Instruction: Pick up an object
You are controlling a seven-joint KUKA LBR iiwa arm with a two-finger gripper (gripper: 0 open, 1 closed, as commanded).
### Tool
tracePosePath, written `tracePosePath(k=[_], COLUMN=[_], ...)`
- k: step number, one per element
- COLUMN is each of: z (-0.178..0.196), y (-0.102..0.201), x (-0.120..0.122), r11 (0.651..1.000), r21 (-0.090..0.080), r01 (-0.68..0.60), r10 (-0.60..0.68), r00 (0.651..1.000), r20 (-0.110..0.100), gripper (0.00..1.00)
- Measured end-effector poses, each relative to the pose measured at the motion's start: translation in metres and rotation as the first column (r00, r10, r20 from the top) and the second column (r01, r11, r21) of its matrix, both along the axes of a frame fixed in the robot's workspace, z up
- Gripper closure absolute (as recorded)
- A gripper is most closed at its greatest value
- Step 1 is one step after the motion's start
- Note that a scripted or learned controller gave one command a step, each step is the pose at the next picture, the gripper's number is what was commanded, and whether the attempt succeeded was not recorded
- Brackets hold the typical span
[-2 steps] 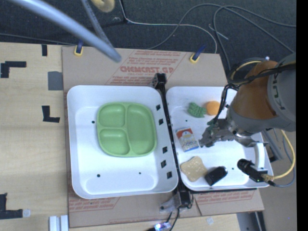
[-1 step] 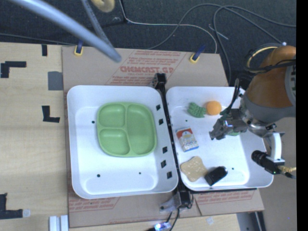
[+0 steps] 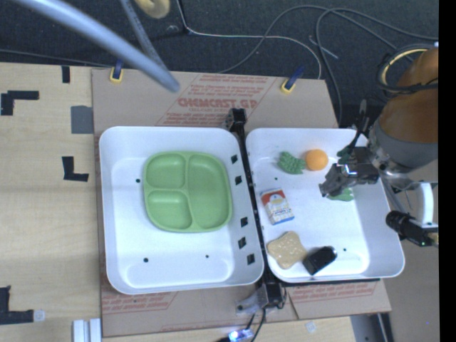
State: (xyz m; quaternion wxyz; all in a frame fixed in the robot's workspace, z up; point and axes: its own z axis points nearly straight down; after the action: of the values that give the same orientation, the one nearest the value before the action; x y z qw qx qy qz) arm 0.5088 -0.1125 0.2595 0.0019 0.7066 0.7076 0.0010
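Observation:
The right bin (image 3: pixel 370 258) holds several small things: an orange ball (image 3: pixel 315 159), a green leafy piece (image 3: pixel 289 163), a small red and white carton (image 3: pixel 276 206), a tan toast-shaped piece (image 3: pixel 286 250) and a black block (image 3: pixel 319 260). My gripper (image 3: pixel 336 184) reaches in from the right and hangs low over the bin's right half, right of the orange ball. A small green item (image 3: pixel 345 196) peeks out just beneath its tip, mostly hidden by it. I cannot make out whether that item is gripped or lies on the bin floor.
A green divided plate (image 3: pixel 188 192) lies in the left bin (image 3: pixel 121 212). A black divider (image 3: pixel 246 191) runs between the bins. Cables trail across the dark floor behind the bench, and the arm's grey and orange wrist (image 3: pixel 413 112) fills the right side.

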Motion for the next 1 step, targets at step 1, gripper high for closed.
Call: tracePosePath(k=[1], z=[-0.0019], y=[0.0566], x=[-0.0103], r11=[1.0], r21=[0.003], r01=[-0.005], r10=[0.005], r00=[1.0], r20=[-0.005], gripper=[1.0])
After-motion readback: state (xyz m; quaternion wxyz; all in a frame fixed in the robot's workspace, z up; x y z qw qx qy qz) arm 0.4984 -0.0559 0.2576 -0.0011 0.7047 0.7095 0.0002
